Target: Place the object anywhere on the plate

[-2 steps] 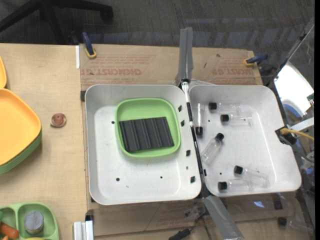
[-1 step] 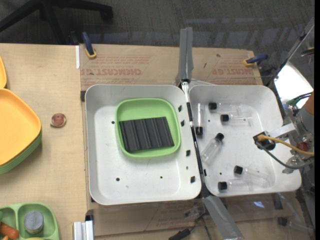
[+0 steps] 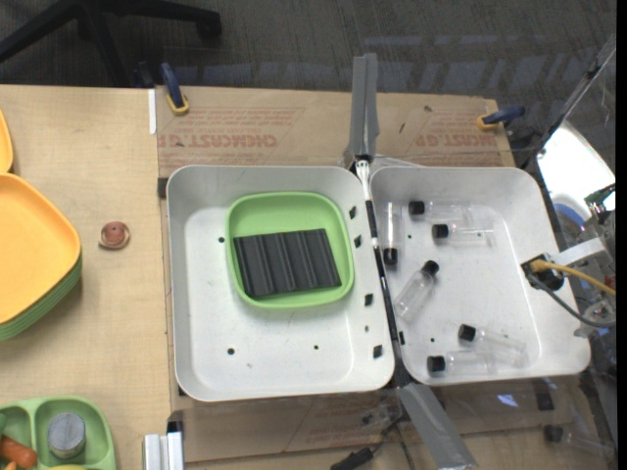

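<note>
A green square plate [image 3: 289, 204] sits in the left white bin [image 3: 274, 360], toward its back. A dark grey ribbed slab [image 3: 290, 262] lies flat on the plate and covers most of its floor. In the right white bin [image 3: 509, 262], several clear vials with black caps lie scattered. One vial [image 3: 416, 287] is near the middle, another vial [image 3: 460, 231] is at the back, and a third vial [image 3: 490, 341] is at the front.
A yellow cable with a black fitting [image 3: 545, 270] hangs over the right bin's right rim. On the bench to the left are a stack of yellow plates [image 3: 29, 253], a small brown disc [image 3: 115, 234] and a green divided tray [image 3: 49, 434]. Clamps [image 3: 174, 91] hold the cardboard under the bins.
</note>
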### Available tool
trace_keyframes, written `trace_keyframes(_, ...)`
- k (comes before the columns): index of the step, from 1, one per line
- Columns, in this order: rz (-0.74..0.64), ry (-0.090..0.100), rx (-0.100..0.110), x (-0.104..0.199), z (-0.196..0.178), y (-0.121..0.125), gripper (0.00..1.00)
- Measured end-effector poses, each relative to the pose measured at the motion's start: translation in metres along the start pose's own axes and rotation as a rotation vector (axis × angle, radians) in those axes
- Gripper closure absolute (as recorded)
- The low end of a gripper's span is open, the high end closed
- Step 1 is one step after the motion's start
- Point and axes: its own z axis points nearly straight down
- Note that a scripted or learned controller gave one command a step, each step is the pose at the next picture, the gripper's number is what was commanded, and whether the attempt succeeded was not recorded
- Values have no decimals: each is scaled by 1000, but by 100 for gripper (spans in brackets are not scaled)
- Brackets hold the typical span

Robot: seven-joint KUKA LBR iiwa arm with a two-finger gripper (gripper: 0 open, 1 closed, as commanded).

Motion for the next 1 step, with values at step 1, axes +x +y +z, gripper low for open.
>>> trace_keyframes(1, 0, -1, 0, -3, 4, 12, 0)
